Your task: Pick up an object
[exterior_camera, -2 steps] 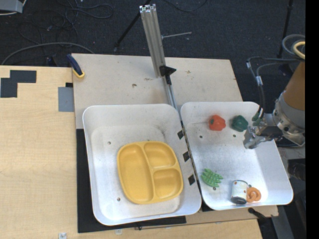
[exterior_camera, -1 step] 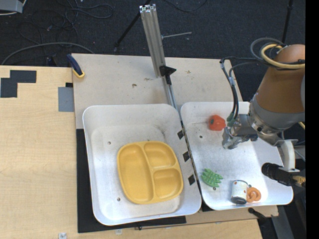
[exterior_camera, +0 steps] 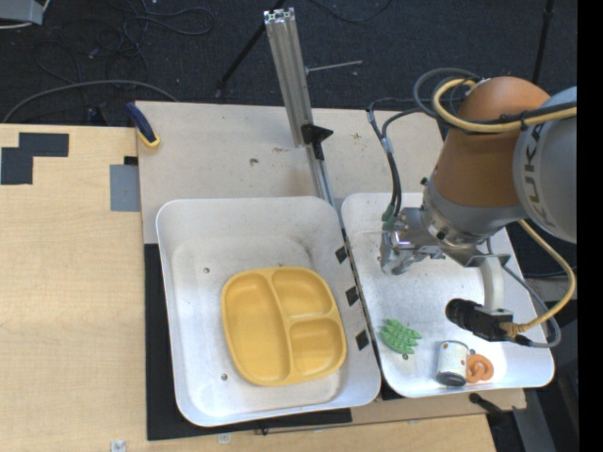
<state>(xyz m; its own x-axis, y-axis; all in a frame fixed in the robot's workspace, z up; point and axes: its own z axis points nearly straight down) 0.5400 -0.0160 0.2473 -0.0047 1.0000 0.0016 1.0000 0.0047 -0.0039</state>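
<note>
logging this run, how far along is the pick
Done: nothing looks picked. The yellow divided plastic tray lies flat in the left white bin; the small green spiky toy and the silver-and-orange cylinder lie in the right white bin. In hand: the gripper is over the right bin's far half, apart from both. Left: reaching an object, gripping, lifting.

Dark floor behind the aluminium post, black cables looping across it left of the post; pale wooden counter stretching away to the post's lower left.
</note>
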